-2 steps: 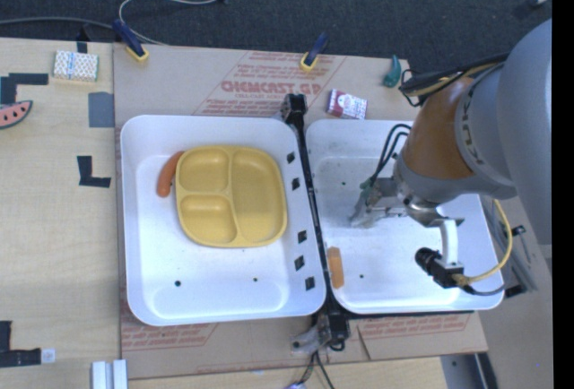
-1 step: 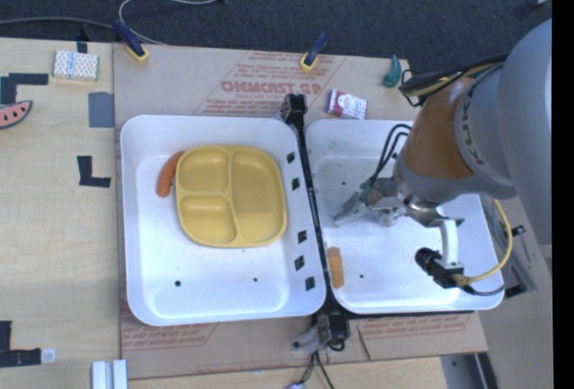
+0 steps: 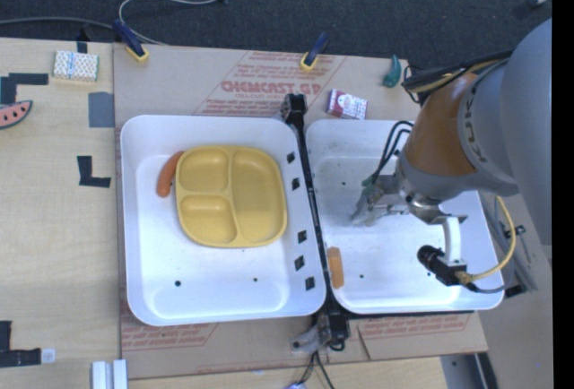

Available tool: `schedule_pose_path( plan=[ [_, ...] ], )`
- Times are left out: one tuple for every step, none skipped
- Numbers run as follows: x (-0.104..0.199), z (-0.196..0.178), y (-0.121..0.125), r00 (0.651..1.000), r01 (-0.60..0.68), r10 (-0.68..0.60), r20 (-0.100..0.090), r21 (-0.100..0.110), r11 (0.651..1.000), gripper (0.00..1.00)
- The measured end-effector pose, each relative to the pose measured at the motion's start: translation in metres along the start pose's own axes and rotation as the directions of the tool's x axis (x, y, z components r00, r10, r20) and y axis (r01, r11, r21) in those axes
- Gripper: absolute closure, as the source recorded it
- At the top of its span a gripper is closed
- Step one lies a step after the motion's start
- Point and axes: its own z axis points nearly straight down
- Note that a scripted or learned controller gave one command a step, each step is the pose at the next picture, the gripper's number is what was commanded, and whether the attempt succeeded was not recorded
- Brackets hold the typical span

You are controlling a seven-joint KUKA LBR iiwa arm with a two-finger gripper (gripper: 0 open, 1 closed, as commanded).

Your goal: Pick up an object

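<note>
Currently the gripper (image 3: 366, 208) is hovering in the right bin (image 3: 395, 293); jaw state cannot be told. Small orange sausage-like piece (image 3: 334, 265), below-left of the jaws, likely light, smooth; grasp mid-length.

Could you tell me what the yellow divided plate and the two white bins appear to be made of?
The yellow divided plate looks like moulded plastic with a matte finish: uniform colour, soft rounded compartment ridges, no bright glints. The left bin and the right bin look like thin formed plastic, smooth and slightly glossy, with rounded corners and rolled rims; painted metal cannot be ruled out from the look alone.
</note>
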Motion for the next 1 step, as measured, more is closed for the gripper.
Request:
schedule_pose_path(
  plan=[
    [0.0,0.0001,-0.0001,1.0,0.0,0.0,0.0,0.0,1.0,0.0]
  ],
)
